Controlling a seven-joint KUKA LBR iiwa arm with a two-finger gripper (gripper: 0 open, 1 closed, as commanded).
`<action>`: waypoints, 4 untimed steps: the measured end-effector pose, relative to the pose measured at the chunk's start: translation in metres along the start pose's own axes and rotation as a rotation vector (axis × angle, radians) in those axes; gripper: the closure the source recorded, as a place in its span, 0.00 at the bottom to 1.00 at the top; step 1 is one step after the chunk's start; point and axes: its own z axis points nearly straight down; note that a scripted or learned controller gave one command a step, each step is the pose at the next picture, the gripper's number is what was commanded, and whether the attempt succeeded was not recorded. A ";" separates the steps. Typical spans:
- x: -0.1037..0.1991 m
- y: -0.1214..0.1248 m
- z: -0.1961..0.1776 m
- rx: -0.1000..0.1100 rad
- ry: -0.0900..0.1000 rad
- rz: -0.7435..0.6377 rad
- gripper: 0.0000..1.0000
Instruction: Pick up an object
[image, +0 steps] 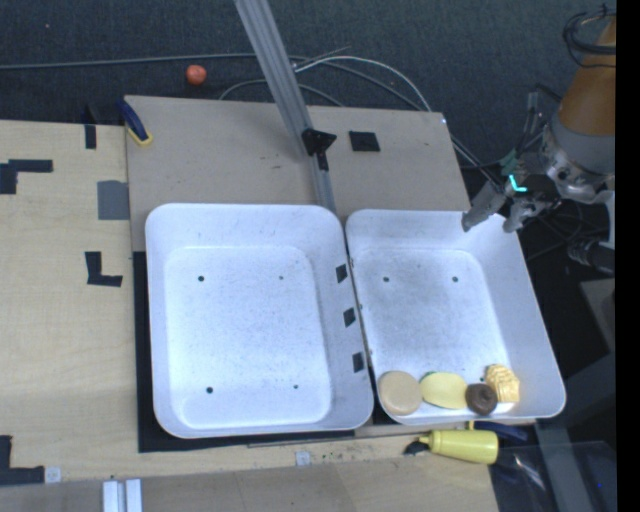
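My fingers (492, 215) hang open and empty over the right bin's (520, 275) far rim, well apart from the tan disc (399, 393) in its near corner (looks light, rigid, flat), so I'd pinch it across its edges.

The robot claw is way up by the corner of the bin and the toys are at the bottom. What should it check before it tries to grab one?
1. Things to grab in right bin: ok; tan disc, yellow piece, brown piece, yellow block.
2. Gripper empty: ok, nothing between the fingers.
3. Gripper over a target: not ok, it sits at the bin's far right corner.
4. Targets spaced apart: not ok, they crowd together.
5. Targets away from the wall: not ok, they hug the near rim.
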 end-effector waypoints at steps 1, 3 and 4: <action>0.000 0.000 0.000 0.000 0.000 0.000 0.00; -0.013 -0.003 0.103 0.004 0.001 0.001 0.00; -0.010 -0.013 0.153 0.004 0.001 0.000 0.00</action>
